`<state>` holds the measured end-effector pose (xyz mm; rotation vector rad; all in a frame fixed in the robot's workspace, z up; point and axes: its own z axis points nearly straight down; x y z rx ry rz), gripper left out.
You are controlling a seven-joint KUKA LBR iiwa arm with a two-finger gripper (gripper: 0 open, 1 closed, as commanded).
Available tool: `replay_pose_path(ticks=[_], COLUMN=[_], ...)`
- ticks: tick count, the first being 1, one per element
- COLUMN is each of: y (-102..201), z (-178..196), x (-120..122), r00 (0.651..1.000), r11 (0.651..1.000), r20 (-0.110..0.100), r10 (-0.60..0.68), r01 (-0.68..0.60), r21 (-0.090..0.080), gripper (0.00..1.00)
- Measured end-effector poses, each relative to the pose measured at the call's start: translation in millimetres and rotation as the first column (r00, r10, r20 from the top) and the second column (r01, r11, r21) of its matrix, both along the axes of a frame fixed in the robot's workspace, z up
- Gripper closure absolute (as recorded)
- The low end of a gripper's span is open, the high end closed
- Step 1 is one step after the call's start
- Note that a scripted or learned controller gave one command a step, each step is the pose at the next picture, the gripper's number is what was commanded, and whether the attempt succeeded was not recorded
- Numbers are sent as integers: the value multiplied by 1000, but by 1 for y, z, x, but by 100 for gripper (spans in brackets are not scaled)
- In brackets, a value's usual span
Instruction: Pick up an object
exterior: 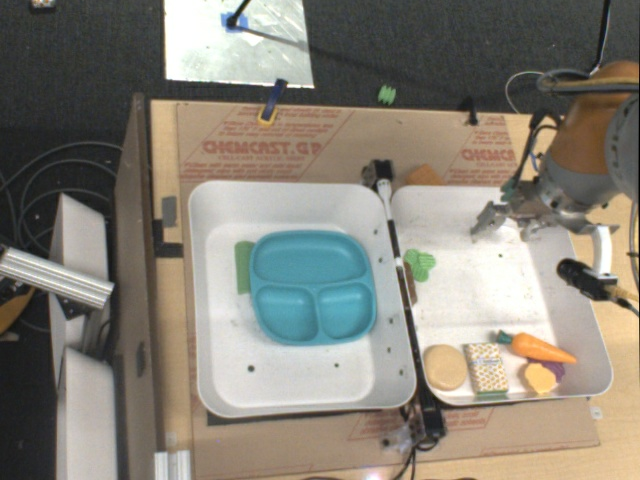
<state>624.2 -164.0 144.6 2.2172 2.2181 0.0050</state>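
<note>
Two white bins sit side by side on the counter (300, 138). Left bin (215, 298): a teal divided tray (312, 286) fills its centre, a green piece (243, 266) tucked under the tray's left edge. Right bin (480, 288): a green toy (420, 265) lies near the shared wall; a tan disc (446, 366), patterned box (487, 370), carrot (540, 347) and yellow piece (541, 378) crowd the front rim, leaving the middle floor open. Tool (497, 215) hangs over the bin's rear part, fingers apart, holding nothing.
</note>
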Motion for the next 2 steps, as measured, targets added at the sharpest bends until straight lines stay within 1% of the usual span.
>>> replay_pose_path(ticks=[1,2], y=[15,-45], z=[-63,-58], x=[12,41], r00=[1000,1000], r11=[1000,1000], r20=[-5,1], r10=[5,0], r01=[-5,0], r21=[1,-1], gripper=[0,0])
